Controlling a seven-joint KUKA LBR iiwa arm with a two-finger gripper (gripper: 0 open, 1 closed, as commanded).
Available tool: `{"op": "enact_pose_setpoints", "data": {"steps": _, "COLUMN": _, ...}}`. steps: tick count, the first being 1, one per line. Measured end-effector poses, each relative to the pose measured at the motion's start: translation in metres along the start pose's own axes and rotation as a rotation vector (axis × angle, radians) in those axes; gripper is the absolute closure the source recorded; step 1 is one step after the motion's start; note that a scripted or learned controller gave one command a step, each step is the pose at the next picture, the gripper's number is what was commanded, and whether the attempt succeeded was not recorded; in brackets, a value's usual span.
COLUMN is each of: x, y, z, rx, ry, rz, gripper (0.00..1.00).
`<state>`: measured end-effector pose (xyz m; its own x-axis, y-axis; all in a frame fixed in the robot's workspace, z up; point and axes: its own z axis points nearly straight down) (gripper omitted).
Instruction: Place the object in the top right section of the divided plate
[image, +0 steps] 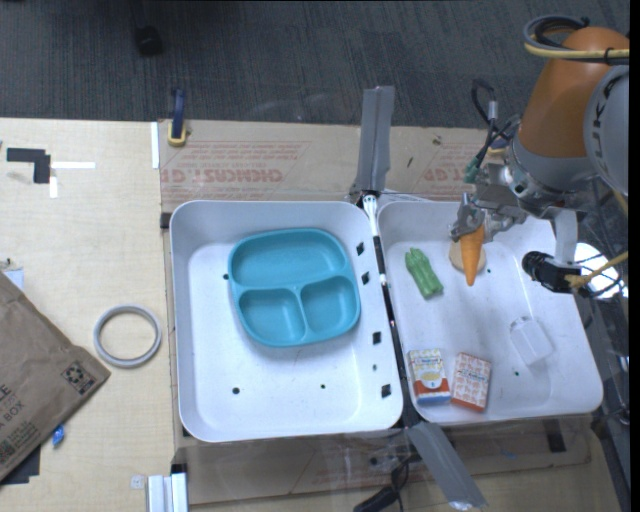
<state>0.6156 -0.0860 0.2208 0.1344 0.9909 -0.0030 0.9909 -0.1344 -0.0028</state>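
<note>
Right now my gripper (472, 238) is over the right bin (540, 385), pinched on an orange carrot (471, 258) hanging point-down between the fingers. Under it lies a tan round piece (459, 257). Same bin: green pickle (423, 273), two small boxes (450, 377) at the front edge, a clear cup (530, 338). Left bin (200, 390) holds the blue divided plate (294, 286).

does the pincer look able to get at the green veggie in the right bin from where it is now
Probably yes. The green vegetable lies in the open on the right bin floor, nothing on top of it. The pincer, with the orange carrot at its tip, hovers just right of it.
</note>
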Motion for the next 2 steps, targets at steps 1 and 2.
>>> {"op": "enact_pose_setpoints", "data": {"steps": 1, "x": -0.032, "y": -0.073, "z": 0.094, "rx": 0.000, "ry": 0.003, "rz": -0.277, "gripper": 1.00}}
{"op": "enact_pose_setpoints", "data": {"steps": 2, "x": -0.085, "y": -0.098, "z": 0.130, "rx": -0.001, "ry": 0.003, "rz": -0.186, "gripper": 1.00}}
